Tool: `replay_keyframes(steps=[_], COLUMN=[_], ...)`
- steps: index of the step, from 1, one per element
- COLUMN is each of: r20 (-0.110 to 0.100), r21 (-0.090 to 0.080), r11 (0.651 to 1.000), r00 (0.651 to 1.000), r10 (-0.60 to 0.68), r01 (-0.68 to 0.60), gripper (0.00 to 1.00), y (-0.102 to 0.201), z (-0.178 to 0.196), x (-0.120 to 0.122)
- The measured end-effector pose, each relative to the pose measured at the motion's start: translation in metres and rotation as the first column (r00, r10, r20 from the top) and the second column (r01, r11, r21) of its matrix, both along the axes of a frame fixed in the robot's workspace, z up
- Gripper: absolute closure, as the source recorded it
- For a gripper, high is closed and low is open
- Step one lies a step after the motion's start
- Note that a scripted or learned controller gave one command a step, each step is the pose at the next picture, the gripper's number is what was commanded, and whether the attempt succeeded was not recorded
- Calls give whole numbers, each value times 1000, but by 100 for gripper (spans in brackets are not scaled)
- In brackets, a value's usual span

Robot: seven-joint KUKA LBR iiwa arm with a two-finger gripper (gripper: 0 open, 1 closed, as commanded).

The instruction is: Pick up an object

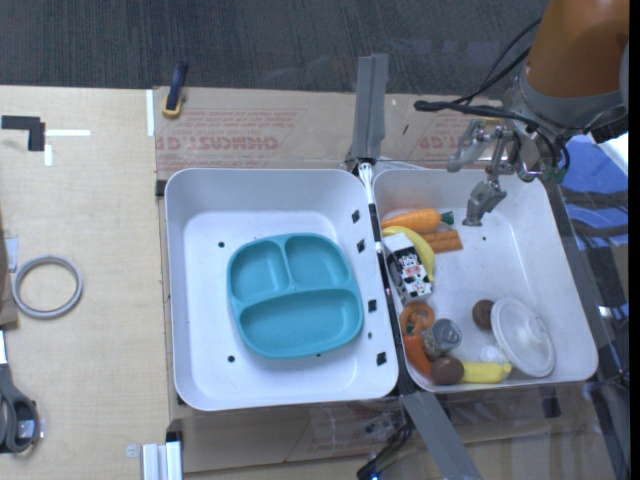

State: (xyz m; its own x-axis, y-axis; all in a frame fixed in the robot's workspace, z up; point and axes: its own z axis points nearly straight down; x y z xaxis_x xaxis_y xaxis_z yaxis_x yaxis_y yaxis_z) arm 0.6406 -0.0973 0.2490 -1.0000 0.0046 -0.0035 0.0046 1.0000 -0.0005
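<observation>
My gripper (487,196) hangs over the back of the right bin (560,268), above bare white floor. Its fingers (478,206) point down with nothing between them. Just to its left lie an orange carrot (415,219) and a second carrot piece (443,241). A yellow banana (412,246) curves beside a small black and white box (410,273). Near the front sit a white round lid (522,336), a brown ball (484,314), an orange ring (416,318), a grey toy (440,339) and a small yellow banana (485,372).
The left bin (190,298) holds a teal divided plate (296,294). A grey tape ring (45,286) lies on the wooden bench at the left. A grey divider bar (370,108) stands between the bins at the back.
</observation>
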Motion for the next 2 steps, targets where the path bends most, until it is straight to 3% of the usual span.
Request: replay_keyframes(steps=[1,2], r20=[1,-2], r21=[-1,0], r11=[1000,967], r00=[1000,967], r10=[-16,-256], r01=[16,256], gripper=[0,0], y=[-8,1], z=[-156,-157], x=[-52,-55])
